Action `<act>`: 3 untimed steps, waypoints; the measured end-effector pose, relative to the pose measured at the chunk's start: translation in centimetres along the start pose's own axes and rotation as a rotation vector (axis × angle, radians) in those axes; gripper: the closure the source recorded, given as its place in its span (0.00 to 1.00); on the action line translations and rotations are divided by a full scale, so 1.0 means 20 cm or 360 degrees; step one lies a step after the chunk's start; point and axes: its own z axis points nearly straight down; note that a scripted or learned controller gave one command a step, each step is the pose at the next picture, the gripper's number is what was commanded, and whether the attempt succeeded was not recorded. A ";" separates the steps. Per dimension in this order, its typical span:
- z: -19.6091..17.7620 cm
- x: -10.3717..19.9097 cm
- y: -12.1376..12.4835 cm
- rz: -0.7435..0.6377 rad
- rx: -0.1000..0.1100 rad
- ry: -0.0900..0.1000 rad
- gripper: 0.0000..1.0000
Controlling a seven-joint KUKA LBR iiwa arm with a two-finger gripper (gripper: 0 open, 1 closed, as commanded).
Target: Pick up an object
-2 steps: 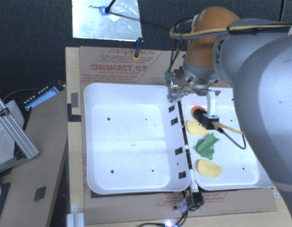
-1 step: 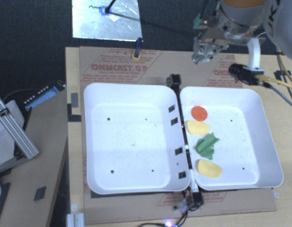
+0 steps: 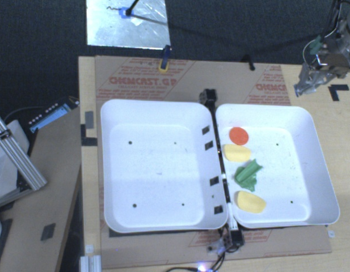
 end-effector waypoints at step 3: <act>-0.48 0.89 -0.50 -0.0043 -0.0005 0.0018 1.00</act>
